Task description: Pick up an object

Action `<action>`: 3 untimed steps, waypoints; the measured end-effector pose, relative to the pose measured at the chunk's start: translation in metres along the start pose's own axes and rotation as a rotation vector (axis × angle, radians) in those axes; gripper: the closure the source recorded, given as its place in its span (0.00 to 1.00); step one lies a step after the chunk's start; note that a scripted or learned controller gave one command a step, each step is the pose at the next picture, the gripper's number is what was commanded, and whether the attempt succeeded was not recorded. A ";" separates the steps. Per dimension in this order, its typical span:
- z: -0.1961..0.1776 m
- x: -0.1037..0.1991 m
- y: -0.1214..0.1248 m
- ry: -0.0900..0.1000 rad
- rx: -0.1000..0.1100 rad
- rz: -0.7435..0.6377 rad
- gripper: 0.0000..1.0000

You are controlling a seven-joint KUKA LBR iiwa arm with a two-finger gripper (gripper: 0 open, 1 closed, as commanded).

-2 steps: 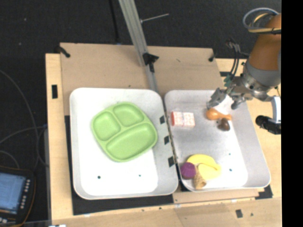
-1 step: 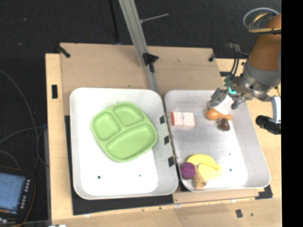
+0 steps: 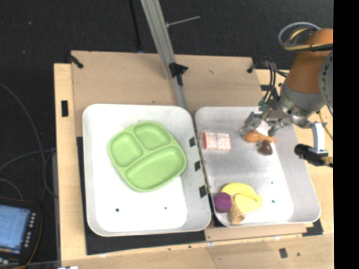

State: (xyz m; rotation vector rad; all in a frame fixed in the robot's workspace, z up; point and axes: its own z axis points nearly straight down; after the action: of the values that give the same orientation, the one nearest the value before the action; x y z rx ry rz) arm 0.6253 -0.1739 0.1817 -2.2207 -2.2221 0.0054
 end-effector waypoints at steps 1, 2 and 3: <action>0.043 -0.003 0.004 0.000 0.000 0.001 0.00; 0.083 -0.004 0.004 0.000 0.000 0.002 0.00; 0.069 -0.005 0.005 -0.001 -0.007 0.003 1.00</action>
State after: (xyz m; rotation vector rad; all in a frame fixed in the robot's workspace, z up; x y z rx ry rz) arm 0.6304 -0.1792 0.1131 -2.2275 -2.2227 -0.0008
